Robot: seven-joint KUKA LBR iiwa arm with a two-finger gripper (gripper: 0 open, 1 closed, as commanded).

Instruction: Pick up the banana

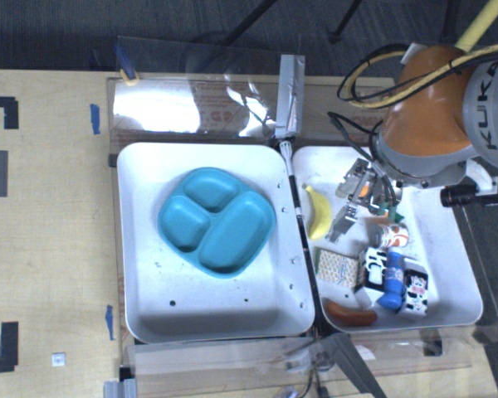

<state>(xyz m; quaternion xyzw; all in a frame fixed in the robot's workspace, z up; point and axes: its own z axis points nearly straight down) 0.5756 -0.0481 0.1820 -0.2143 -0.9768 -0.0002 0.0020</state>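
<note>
In the right bin (461,301), banana (319,211) just left of claw (349,210), claw's state unclear

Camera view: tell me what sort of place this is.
Most likely a robotics lab set up for pick-and-place trials. A grey and orange robot arm reaches over two white bins on a wooden bench; one holds a blue divided plate, the other a banana among small items.

My own arm (436,110) runs off the right edge and covers the right bin's (469,301) far corner, and the packets (396,277) heaped there are too small to identify.
</note>
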